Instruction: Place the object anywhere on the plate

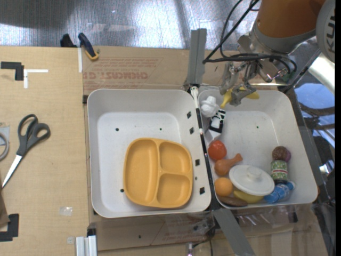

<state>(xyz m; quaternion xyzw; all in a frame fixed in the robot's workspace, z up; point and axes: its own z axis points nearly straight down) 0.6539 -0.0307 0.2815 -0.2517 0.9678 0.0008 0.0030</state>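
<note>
arm (290, 9) cut off by top edge, yellow item (238, 94) at pincer (234, 89) partly hidden, unidentifiable

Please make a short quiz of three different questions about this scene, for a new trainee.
1. True or false: the yellow plate lies in the left bin.
2. Where is the gripper?
A. over the plate
B. above the far edge of the right bin
C. beside the scissors
3. Fill in: the white lid rests in the ____ bin, among the toy foods.

Key:
1. true
2. B; a yellow object shows between its fingers.
3. right
</note>
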